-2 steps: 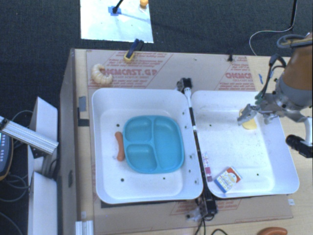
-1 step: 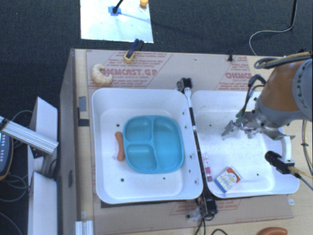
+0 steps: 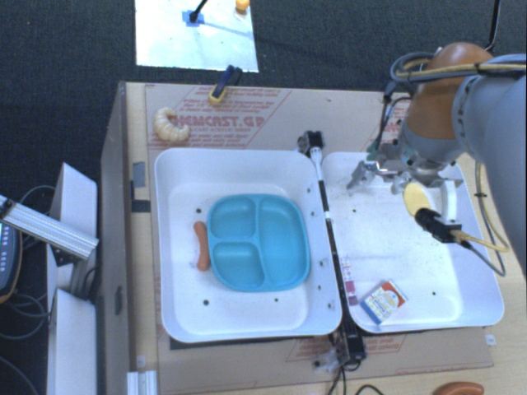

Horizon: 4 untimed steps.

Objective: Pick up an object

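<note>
My gripper (image 3: 365,174) hangs low over the far left part of the right bin (image 3: 478,303), near the divider, with nothing visibly in it. A yellow oblong thing (image 3: 414,197) lies just to its right, partly under the wrist. A small orange, white and blue box (image 3: 384,299) lies near the front of that bin. The left bin (image 3: 177,303) carries a blue divided plate (image 3: 258,242), and an orange sausage (image 3: 201,245) lies along the plate's left edge.
On the bench behind the left bin lie a cream ridged toy (image 3: 171,125) and a yellow-and-black tool (image 3: 223,85). A small black clip (image 3: 311,142) sits at the far end of the divider between the bins.
</note>
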Each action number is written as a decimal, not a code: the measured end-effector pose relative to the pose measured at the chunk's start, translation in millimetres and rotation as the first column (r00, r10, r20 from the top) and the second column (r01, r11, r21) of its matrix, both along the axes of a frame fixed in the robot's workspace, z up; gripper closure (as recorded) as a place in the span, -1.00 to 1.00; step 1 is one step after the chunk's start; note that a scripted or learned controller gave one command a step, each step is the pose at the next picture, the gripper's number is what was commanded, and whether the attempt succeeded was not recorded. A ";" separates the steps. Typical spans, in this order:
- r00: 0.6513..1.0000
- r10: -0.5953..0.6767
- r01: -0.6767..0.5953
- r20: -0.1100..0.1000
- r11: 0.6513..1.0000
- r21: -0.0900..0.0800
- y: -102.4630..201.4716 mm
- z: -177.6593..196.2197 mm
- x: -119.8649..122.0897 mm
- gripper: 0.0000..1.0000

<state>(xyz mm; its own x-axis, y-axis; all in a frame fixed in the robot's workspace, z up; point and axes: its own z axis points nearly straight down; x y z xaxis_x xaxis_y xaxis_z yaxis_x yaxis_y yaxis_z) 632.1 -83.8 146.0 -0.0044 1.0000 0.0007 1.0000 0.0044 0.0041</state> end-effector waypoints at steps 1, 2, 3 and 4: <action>1.000 -0.003 0.003 -0.004 1.000 -0.001 -16.7 -62.3 10.3 -1.00; 1.000 -0.001 0.001 0.000 1.000 -0.002 -31.2 -40.5 35.5 -1.00; 1.000 -0.002 0.002 -0.001 1.000 -0.002 -50.1 -28.4 37.0 -1.00; 1.000 -0.002 0.002 -0.001 1.000 -0.003 -85.8 -36.1 36.9 -1.00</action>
<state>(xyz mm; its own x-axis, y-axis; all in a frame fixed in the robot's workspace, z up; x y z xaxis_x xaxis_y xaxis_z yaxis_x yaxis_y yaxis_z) 669.0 -169.6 109.9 -0.0021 1.0000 -0.0020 1.0000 0.0021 0.0034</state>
